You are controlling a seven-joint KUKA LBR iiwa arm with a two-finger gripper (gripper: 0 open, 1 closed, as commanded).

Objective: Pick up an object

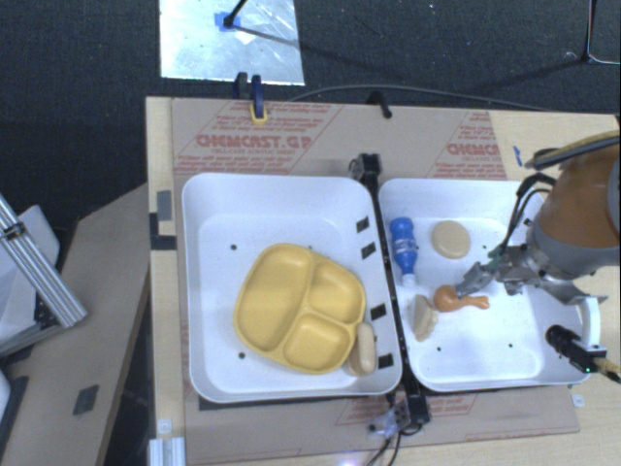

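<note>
In the right bin [485, 362] lie a blue bottle [403, 244], a round tan disc [450, 239], an orange piece with a stem [457, 299] and a beige oblong piece [423, 316]. My gripper [477, 282] hangs over that bin's middle, its tips right above the orange piece's stem end. Whether it touches the piece is unclear. The left bin [223, 221] holds a yellow divided tray [299, 307] with a pale bread-like piece [363, 348] at its lower right edge.
The arm's orange band and grey wrist [580, 212] cover the right bin's right side. A black divider [380, 260] runs between the bins. Cardboard [291, 134] lies under both bins, and a metal sheet [231, 25] sits on the floor beyond.
</note>
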